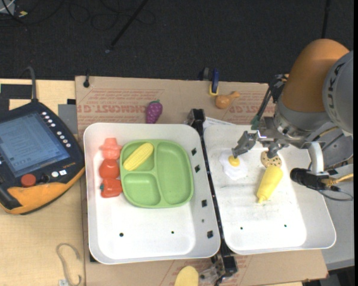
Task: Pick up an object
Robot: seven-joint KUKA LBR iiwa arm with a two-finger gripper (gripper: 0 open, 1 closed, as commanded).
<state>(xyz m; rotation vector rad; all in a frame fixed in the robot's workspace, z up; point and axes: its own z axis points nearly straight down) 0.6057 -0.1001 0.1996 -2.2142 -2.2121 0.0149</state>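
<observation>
- The grey metal two-finger end effector [258, 147] hangs over the upper part of the right shallow white plastic bin [310, 234], right of centre in the frame; its fingers are spread apart with nothing between them.
- Nearest under the left finger lies a flat white fried-egg toy with a yellow yolk [234, 165]; just beside the right finger sits a small round speckled cookie toy [270, 158], and below that a smooth yellow plastic squeeze-bottle toy [268, 183] lies tilted.
- Risk, as I judge it: the egg is low and thin, so the fingers may close over it and slide off.
- Risk: the three toys lie close together, so a descent could nudge the cookie or bottle aside.
- Farther left, the other white bin [101, 231] holds a glossy green divided plate [167, 186] with a ridged yellow corn toy [137, 155], and a red-orange blocky toy [110, 168] beside it.
</observation>
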